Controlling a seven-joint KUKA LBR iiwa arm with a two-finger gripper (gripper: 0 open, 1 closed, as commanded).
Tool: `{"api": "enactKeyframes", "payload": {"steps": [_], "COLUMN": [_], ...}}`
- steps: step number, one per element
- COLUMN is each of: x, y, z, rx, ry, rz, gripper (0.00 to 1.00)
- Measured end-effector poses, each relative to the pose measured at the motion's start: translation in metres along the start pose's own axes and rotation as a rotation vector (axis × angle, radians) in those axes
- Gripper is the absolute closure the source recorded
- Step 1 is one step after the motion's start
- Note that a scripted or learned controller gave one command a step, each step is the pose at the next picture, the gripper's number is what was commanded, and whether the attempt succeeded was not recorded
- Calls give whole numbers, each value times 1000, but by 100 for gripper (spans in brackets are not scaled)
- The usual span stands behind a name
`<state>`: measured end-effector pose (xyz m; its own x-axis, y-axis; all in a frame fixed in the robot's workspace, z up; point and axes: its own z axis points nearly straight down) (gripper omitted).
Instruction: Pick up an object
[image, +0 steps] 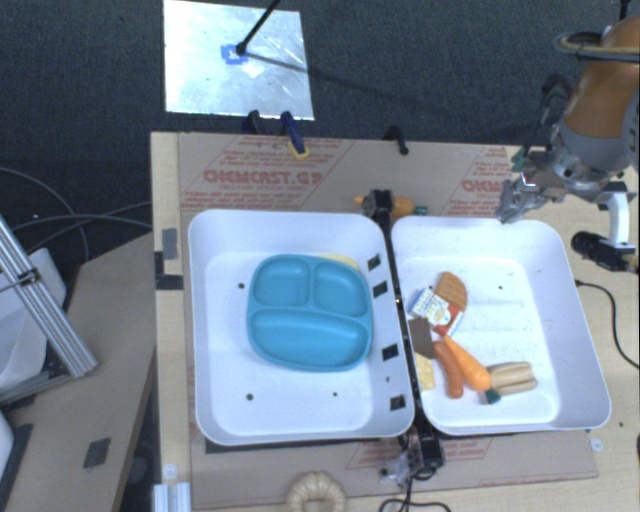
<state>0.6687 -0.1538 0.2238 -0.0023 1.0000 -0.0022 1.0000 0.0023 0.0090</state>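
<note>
The right bin (520, 250) holds a cluster of toy food at its left and front. There is a brown bread-like piece (452, 290), a small red and white packet (436, 309), an orange carrot (462, 364), a tan hot-dog bun (512, 377) and a dark brown slab (421, 338). My gripper (513, 205) hangs above the bin's far edge, up and to the right of the food, with nothing seen between its fingers. The left bin (225, 270) carries a blue divided plate (309, 311).
A yellowish piece (344, 261) peeks out behind the blue plate. Black clips line the divider (396, 330) between the bins. A blue and yellow clamp (294, 134) stands at the bench's far edge. A shiny sheet (238, 60) lies beyond the bench.
</note>
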Motion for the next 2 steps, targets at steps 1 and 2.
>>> {"api": "enactKeyframes", "payload": {"steps": [1,2], "x": [1,56], "y": [1,-8], "z": [-1,7], "rx": [5,8], "ry": [2,4], "rz": [-2,-7], "gripper": [100,100]}}
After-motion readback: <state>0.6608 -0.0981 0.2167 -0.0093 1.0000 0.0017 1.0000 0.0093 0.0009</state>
